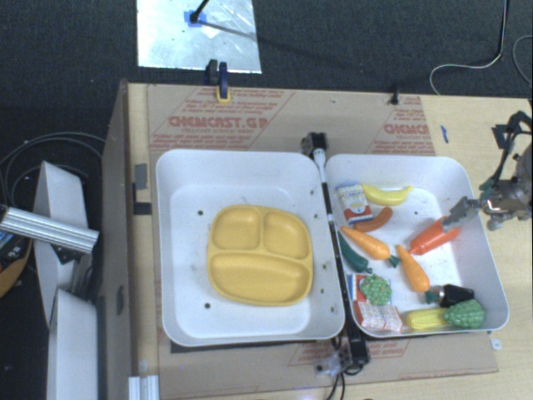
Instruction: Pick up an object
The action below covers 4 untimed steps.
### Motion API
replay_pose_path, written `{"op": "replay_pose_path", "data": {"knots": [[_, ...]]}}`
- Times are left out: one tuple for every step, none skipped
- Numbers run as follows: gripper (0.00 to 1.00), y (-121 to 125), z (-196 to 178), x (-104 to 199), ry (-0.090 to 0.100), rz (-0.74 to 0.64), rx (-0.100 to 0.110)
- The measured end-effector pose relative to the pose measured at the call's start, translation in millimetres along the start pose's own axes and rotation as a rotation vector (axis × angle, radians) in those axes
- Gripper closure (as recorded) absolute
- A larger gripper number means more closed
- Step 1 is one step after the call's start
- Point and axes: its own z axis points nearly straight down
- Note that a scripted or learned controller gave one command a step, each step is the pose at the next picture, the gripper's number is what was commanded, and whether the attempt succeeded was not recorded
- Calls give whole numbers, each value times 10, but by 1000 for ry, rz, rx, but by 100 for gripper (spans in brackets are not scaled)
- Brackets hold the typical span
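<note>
Bench [275, 111] of brown board with red CHEMCAST lettering, seen at a slant, carrying two shallow white bins side by side.

Left bin [179, 223]: holds one yellow divided plate [260, 252] with three compartments, lying flat near the middle.

Right bin [491, 282]: crowded with toy food. Along the top, a yellow banana [388, 194] just above a red sausage [372, 221], with a small printed packet [352, 197] beside them. Mid-bin, an orange carrot [365, 242] lies on a slant, a dark green piece [357, 259] partly tucked under it and hard to identify. A second carrot [413, 270] sits to its right. A larger red-orange carrot [433, 237] lies tilted toward the bin's right wall. Along the bottom: a green broccoli-like piece [376, 289] on a red-edged packet, a speckled wrapper [381, 316], yellow corn [425, 319], a bumpy green item [465, 313] and a black-capped object [450, 293], too small to name.

Arm at the frame's right edge, mostly cut off. Gripper [460, 212] reaches in over the right bin's rim, its grey tip just above the upper end of the red-orange carrot. Whether it touches the carrot cannot be told; finger spread cannot be told either, as the tip is blurred and small.

Beyond the bench, a shiny metal sheet [198, 23] on dark floor.
</note>
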Motion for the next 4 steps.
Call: {"op": "replay_pose_path", "data": {"knots": [[0,-133,1473,-53,-1,1,-2],[0,-334,1476,608,1,0,-1],[0,331,1470,751,-1,0,-2],[0,595,1466,1107,-6,3,-4]]}}
